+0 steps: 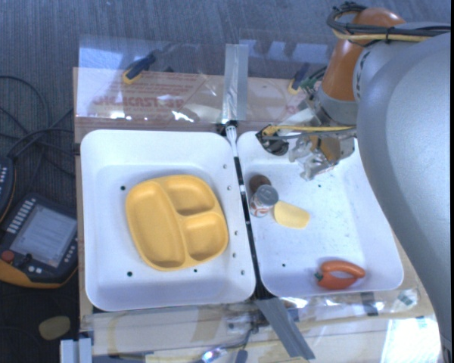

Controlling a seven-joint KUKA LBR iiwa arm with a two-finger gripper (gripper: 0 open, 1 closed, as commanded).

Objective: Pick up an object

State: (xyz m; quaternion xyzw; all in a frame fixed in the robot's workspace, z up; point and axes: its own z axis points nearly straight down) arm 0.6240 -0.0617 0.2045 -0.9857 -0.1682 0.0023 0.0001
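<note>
My gripper hangs over the back of the right bin, above the bin floor, with nothing visibly held. A small can with a grey lid lies near the bin's left wall. A pale yellow piece rests just right of the can. A brown round object sits behind the can. An orange-red pepper-like object lies at the front right corner. All of these sit in front of and left of the gripper.
The left bin holds a yellow divided tray. A clear plastic wall stands behind both bins. The large grey arm covers the right side. Handheld controllers lie on the floor at left.
</note>
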